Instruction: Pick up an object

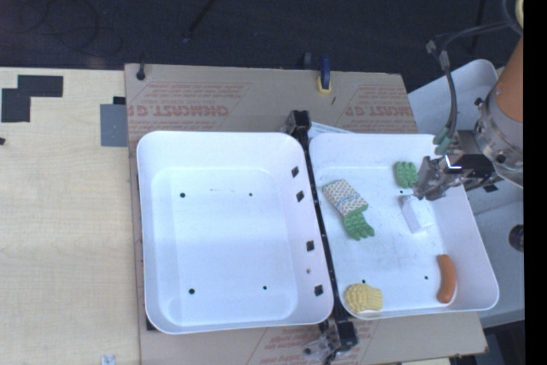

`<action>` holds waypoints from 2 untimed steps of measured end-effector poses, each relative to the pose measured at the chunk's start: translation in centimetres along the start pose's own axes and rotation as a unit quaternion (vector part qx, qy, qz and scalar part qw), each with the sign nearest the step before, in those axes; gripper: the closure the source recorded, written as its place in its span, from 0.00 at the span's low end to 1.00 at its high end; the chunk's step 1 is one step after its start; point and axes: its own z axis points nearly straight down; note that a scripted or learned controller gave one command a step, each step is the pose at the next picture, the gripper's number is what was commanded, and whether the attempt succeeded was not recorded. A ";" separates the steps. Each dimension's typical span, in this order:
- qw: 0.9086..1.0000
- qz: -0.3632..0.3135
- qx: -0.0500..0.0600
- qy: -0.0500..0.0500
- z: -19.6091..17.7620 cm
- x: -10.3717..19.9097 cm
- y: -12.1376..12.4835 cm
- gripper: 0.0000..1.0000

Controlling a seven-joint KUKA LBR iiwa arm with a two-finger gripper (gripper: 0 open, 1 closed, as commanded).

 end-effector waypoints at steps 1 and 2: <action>1.000 0.001 0.005 0.000 5.3 4.6 5.5 1.00; 1.000 0.007 0.007 -0.001 8.7 -1.1 -0.5 1.00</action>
